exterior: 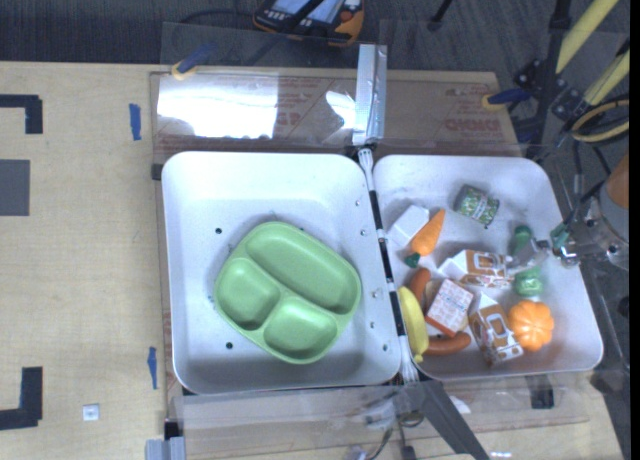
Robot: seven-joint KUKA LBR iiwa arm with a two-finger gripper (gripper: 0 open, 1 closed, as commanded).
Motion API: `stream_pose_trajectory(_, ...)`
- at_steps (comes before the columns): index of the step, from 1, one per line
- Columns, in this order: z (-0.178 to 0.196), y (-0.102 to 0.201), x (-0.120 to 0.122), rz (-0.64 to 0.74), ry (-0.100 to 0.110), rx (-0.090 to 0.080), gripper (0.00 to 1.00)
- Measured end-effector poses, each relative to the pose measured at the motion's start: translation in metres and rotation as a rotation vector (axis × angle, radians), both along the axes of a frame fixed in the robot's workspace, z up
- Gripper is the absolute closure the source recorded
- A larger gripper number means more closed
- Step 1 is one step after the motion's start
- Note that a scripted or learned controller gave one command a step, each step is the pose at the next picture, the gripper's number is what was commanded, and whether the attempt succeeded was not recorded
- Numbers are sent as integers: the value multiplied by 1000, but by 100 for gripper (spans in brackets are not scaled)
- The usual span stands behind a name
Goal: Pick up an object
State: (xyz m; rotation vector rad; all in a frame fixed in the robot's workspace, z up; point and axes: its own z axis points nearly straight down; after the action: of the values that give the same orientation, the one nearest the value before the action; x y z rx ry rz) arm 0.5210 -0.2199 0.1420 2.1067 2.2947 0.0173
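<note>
The right bin (520,173) holds several toy foods: a green can (478,205), a carrot (428,233), a white block (407,220), a yellow banana (413,320), an orange pumpkin (531,323), a dark green bottle (521,240) and small printed cartons (450,306). My gripper (567,244) hangs at the bin's right rim, just right of the green bottle and above the pumpkin. Nothing is seen held in it. The arm's orange band (628,183) shows at the right edge of the camera view.
The left bin (200,188) carries a green divided plate (288,291). A clear plastic sheet (250,108) lies behind the bins. A handheld controller (305,3) rests on the floor at the back. Stands and cables crowd the right side.
</note>
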Motion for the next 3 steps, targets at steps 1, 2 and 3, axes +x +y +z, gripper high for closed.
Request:
stream_pose_trajectory(1,-4,-1,8,85,-23,-10,0)
stream_pose_trajectory(2,-5,-3,8,140,-25,-15,0)
stream_pose_trajectory(3,-6,-3,7,157,-27,-18,0)
